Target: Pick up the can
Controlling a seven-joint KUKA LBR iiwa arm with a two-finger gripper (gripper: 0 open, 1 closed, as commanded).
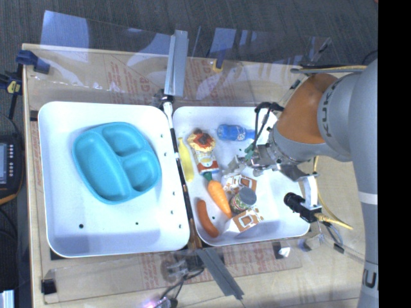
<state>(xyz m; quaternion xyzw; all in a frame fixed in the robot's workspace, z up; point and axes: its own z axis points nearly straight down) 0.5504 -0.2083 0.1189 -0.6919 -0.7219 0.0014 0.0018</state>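
The can (244, 199) is a small dark cylinder with a grey round top. It stands in the right bin (282, 226) near the front, between a carrot (219, 196) and two brown-and-white cartons (248, 219). My gripper (252, 161) hangs over the middle of the same bin, a little behind the can and apart from it. The grey arm with its orange band (307, 117) comes in from the right and hides the bin's back right part. Nothing visibly sits in the gripper.
Around the can lie a sausage (206, 218), a banana (185, 160), a red-and-yellow toy (202, 142) and a blue object (231, 132). A blue divided plate (117, 160) lies in the left bin (96, 239).
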